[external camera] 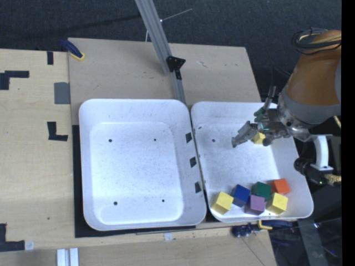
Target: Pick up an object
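My gripper (pixel 253 138) hangs over the upper right part of the right bin (pixel 233 168). A small yellow block (pixel 258 138) shows between its grey fingers (pixel 241 138), which are shut on it. At the bin's front edge lies a cluster of blocks: yellow (pixel 223 202), blue (pixel 241 194), green (pixel 260 190), purple (pixel 257 204), orange (pixel 281 186) and another yellow (pixel 279 203). The arm's orange and grey wrist (pixel 313 85) hides the bin's far right corner.
The left bin (pixel 83 115) sits beside the right one, with a raised rim between them. A slanted metal bar (pixel 158 32) crosses the bench behind the bins. A blue and yellow item (pixel 248 229) lies just in front of the right bin.
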Controlling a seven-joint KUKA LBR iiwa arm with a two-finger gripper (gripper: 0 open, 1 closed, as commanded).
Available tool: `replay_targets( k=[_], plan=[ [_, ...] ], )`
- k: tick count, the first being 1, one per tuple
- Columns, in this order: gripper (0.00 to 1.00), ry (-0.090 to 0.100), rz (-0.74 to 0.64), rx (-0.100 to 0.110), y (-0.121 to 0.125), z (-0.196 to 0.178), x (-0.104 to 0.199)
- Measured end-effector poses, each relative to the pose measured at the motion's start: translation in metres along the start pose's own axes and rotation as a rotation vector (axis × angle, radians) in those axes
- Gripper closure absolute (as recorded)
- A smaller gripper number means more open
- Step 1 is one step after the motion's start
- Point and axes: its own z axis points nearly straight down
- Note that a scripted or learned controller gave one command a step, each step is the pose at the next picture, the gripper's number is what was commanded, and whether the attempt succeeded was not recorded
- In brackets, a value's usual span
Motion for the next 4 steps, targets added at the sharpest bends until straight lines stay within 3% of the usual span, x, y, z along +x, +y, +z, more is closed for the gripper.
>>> replay_targets(
  k=[1, 4],
  plan=[
    [0.0, 0.0, 0.001, -0.001, 0.0, 0.0, 0.0],
    [0.0, 0.0, 0.002, 0.007, 0.002, 0.162, 0.007]
  ],
)
